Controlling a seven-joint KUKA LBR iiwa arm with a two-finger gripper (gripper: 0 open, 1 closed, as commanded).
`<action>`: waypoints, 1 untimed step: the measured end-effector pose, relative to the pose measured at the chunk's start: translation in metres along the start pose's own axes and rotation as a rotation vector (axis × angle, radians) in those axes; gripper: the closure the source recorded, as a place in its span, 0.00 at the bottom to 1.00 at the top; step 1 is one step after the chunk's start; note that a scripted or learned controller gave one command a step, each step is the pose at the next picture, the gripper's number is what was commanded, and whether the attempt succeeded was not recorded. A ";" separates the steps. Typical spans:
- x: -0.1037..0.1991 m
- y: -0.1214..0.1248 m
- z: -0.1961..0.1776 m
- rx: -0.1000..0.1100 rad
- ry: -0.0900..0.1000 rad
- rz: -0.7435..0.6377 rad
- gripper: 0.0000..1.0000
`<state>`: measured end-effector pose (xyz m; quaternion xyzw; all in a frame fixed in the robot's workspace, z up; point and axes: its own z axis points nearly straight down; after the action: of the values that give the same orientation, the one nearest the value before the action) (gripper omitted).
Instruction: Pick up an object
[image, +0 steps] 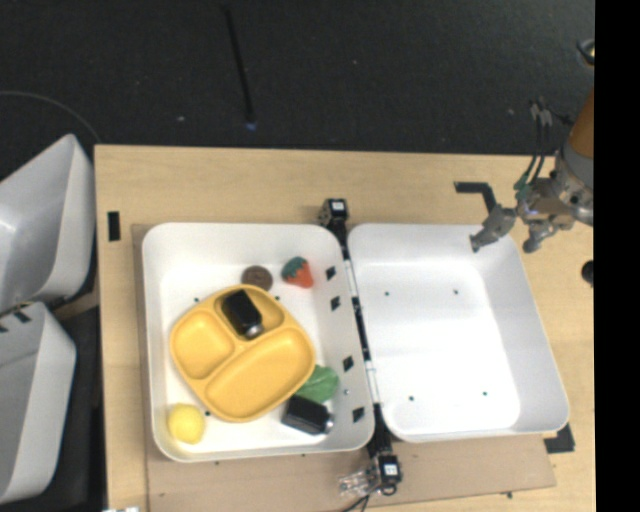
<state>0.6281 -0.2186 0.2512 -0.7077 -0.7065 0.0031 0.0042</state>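
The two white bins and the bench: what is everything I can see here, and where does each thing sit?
Bins: 2, white, side by side on the bench; left bin, right bin.
Divided plate: 1, yellow, middle of the left bin.
Black block: 1, in the plate's top compartment.
Second black block: 1, left bin, near its lower right corner.
Ball: 1, yellow, left bin's lower left corner.
Round disc: 1, brown, above the plate.
Strawberry toy: 1, red with green top, beside the disc.
Green piece: 1, at the plate's right edge.
Bench: 1, tan wood.
Gripper: 1, grey, above the right bin's upper right corner.
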 end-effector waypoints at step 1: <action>0.001 0.002 -0.008 -0.012 -0.002 -0.002 0.00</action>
<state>0.6305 -0.2180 0.2588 -0.7069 -0.7073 -0.0003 -0.0009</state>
